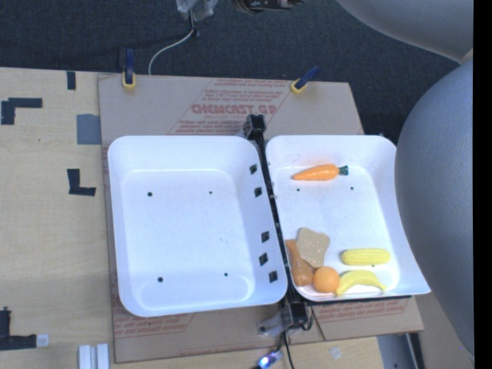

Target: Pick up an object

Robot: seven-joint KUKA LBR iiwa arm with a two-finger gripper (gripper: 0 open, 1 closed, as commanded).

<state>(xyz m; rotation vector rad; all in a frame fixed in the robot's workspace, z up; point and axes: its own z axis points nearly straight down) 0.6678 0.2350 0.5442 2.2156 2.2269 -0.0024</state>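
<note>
Two white bins, left [184,298] and right [384,148], sit side by side on a cardboard sheet [223,110] over the tabletop [46,229], apparently clipped together.

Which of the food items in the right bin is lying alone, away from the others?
The carrot. It lies by itself near the bin's far wall, while the bread, orange, corn and banana crowd the near end.

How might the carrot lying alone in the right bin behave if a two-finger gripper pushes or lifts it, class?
The carrot looks smooth and glossy, probably hard plastic, so it may slip between the fingers. Its tapered, rounded body would likely roll or pivot if nudged sideways. It lies flat on the right bin, apart from other items, so it can skid freely.
</note>
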